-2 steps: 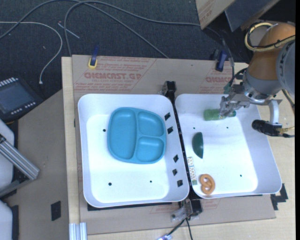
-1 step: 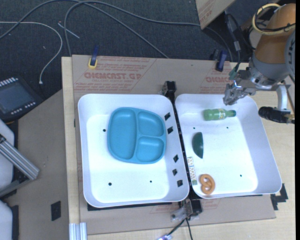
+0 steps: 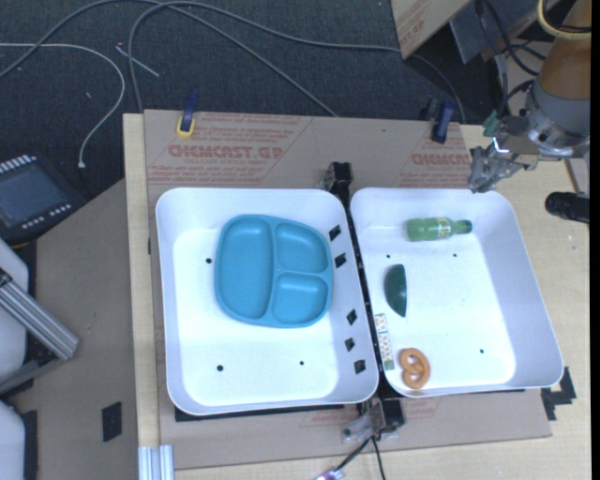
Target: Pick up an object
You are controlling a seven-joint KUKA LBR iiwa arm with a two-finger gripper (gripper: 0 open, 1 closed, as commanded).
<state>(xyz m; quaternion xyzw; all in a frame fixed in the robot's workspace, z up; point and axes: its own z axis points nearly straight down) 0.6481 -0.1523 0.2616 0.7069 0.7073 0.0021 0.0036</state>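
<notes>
The right bin (image 3: 525, 309) holds three objects: a green bottle (image 3: 436, 228) lying on its side near the back, a dark green rounded piece (image 3: 397, 289) toward the left wall, and an orange pretzel-shaped item (image 3: 413, 367) at the front left corner. A blue divided plate (image 3: 274, 271) lies in the left bin (image 3: 187, 356). My gripper (image 3: 485, 178) hangs above the far right corner of the right bin, up and to the right of the green bottle, with nothing seen between its fingers.
Black clips (image 3: 338, 176) join the two bins along the middle divider. Blue clamps (image 3: 187, 119) hold the cardboard sheet at the back. Cables trail over the dark floor beyond the bench. A cardboard box (image 3: 422, 23) sits at the back.
</notes>
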